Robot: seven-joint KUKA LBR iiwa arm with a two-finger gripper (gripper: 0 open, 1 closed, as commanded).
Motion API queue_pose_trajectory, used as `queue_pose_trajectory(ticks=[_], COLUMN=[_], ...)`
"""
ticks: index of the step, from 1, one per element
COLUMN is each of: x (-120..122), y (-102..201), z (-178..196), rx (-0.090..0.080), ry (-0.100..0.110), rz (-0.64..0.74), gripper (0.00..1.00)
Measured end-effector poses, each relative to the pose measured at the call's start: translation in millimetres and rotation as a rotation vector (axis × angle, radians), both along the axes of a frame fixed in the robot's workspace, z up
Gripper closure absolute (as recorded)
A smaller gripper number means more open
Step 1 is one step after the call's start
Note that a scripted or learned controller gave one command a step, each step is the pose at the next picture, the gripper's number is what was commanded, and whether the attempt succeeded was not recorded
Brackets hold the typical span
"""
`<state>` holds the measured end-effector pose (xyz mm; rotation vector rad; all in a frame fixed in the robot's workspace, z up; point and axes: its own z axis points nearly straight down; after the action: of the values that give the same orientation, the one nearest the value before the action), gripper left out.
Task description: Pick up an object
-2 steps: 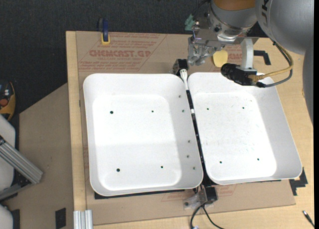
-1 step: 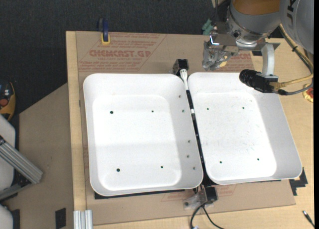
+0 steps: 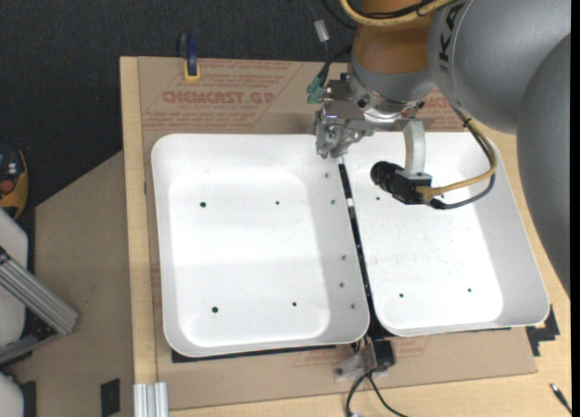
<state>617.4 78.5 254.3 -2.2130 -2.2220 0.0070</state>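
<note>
1. We are looking down on the arm (image 3: 471,34) as it is reaching in from the right. Its gripper (image 3: 332,141) is hanging at the far end of the seam where the left bin (image 3: 163,161) and the right bin (image 3: 518,256) are meeting.

2. We are judging this to be the approach step. The gripper is sitting low over the bins' far rims, and nothing is showing in its grasp.

3. We are unable to tell whether the gripper is open or closed. The wrist is blocking its tip from this angle, so we are claiming no hold on anything.

4. We are also unable to say where the object is lying. If one is in reach, the wrist and gripper are hiding it at that far corner of the seam. The dark dots on the bin floors are reading as marks in the plastic, not as things to pick.

5. A black unit (image 3: 397,179) on a bracket is hanging beside the gripper over the right bin, with a cable (image 3: 471,184) looping back towards the arm. We are taking both as parts of the rig.

6. We are judging that the next move calls for a straight descent and a clean closing on whatever is lying below, while keeping off the raised rims at the seam. A lift should then be showing whether anything is coming up.
</note>
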Motion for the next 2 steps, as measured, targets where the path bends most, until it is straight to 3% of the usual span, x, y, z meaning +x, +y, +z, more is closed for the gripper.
queue_pose_trajectory(ticks=[1,2], x=[11.6,-7.2], y=[-62.8,-60.8], z=[41.3,73.8], rx=[-0.002,-0.001], ry=[-0.013,-0.013], rz=[-0.008,-0.004], gripper=[1.0,1.0])
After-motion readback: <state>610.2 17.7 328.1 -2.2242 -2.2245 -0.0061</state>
